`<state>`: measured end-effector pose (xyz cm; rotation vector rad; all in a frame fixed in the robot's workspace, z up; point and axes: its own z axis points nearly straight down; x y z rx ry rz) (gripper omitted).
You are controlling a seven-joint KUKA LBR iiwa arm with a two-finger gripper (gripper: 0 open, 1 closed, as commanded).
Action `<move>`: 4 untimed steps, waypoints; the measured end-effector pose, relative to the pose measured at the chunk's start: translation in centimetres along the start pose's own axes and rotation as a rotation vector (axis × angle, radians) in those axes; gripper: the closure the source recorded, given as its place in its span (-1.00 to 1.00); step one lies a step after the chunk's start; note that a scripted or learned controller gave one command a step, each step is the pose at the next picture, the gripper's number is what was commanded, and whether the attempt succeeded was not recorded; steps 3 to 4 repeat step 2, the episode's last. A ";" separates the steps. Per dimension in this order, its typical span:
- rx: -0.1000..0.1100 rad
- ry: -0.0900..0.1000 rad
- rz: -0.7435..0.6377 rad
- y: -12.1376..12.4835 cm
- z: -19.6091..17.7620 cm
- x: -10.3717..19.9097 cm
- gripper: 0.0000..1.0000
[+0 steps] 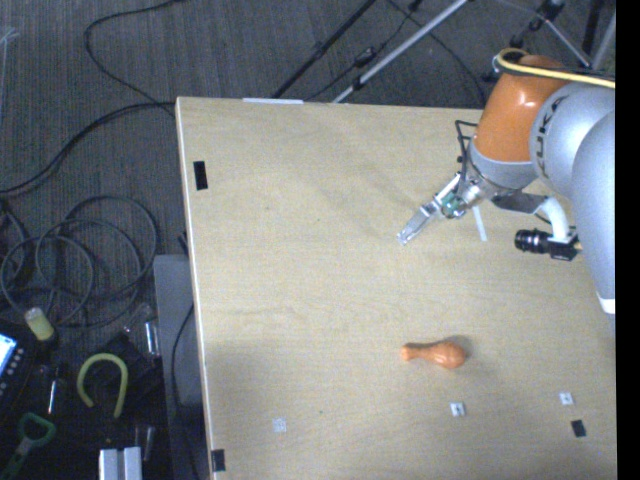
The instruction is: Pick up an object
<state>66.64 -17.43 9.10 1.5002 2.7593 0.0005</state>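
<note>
An orange pear-shaped object (436,353) is seen lying on its side on the light wooden table (300,268), in the lower middle of the surface, its narrow end turned to the left. Bare table is left on every side of it, and the front and left edges are kept well apart from it; small square markers (457,409) are set just below. The gripper (440,218) is held well above and apart from it, with two fingers (412,232) spread and nothing between them. Cables (80,258) are coiled on the floor to the left.

Grey carpet (90,78), black cables (80,258), tripod legs (430,23)
</note>
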 end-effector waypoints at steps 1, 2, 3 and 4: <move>-0.005 0.000 0.001 0.2 -1.0 0.0 1.00; -0.002 0.000 -0.018 1.7 -7.9 2.1 1.00; -0.002 0.000 -0.018 1.7 -7.9 2.1 1.00; -0.002 0.000 -0.018 1.7 -7.9 2.1 1.00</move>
